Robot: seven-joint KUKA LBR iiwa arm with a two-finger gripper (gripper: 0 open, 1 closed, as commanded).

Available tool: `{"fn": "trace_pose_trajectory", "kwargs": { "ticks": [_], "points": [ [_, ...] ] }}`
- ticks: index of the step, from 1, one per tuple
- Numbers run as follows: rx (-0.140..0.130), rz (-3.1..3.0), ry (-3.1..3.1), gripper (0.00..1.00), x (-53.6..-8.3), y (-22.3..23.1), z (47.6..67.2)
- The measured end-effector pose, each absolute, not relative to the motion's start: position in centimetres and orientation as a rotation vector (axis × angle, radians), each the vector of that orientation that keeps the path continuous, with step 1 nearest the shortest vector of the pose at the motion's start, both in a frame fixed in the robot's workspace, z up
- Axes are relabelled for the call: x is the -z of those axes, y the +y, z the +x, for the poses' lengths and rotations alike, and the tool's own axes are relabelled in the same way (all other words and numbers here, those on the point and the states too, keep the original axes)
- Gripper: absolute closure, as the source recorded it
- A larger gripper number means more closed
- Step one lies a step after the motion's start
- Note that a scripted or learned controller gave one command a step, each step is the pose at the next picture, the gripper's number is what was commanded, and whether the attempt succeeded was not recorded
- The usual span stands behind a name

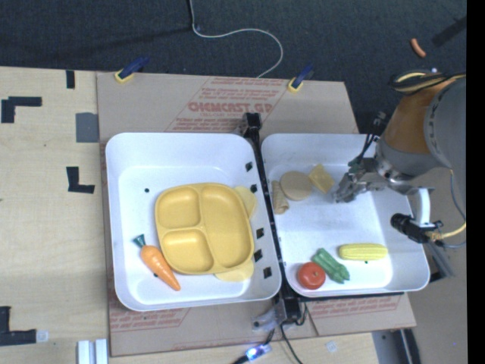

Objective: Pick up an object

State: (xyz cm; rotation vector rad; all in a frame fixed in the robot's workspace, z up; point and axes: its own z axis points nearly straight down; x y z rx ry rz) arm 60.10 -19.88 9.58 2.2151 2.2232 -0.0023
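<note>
Cardboard sheet (pixel 220 105) underlies both bins, held by two clamps (pixel 131 68). A white cable (pixel 250 32) loops across the dark floor (pixel 91 14).

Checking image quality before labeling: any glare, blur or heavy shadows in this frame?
Camera view: lighting even, shadows soft; right bin floor slightly washed out, no hard glare; toys like the corn and carrot reasonably sharp; gripper small and soft, finger detail unclear.

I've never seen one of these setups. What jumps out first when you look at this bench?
The big yellow divided plate in the left bin, with an orange carrot beside it. In the right bin, a red tomato, a green vegetable and corn sit near the front, while the gripper reaches in from the right.
</note>
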Motion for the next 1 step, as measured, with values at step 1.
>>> {"fn": "trace_pose_trajectory", "kwargs": {
  "ticks": [1],
  "points": [
    [-0.002,2.218,2.221,1.0,-14.49,-20.65,60.68]
  ]
}}
